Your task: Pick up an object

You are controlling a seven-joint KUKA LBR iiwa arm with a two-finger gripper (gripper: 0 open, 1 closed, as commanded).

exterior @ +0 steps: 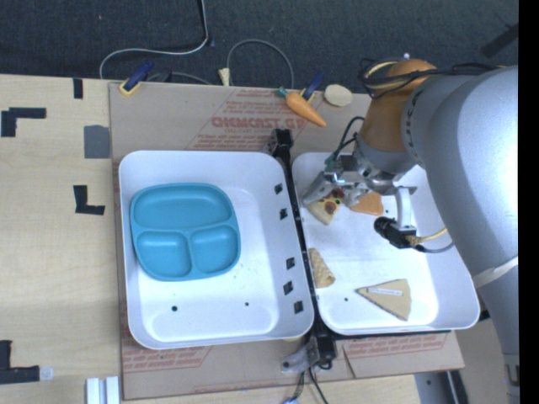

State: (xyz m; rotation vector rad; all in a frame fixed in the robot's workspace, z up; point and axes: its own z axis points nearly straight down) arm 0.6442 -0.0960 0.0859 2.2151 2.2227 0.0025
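Hand [334,188] low in right bin [438,314], near its upper left; I cannot tell its grip. Small tan piece [322,209] touches it. Wedge [387,296] near front. Blue tray [184,230] in left bin [152,326].
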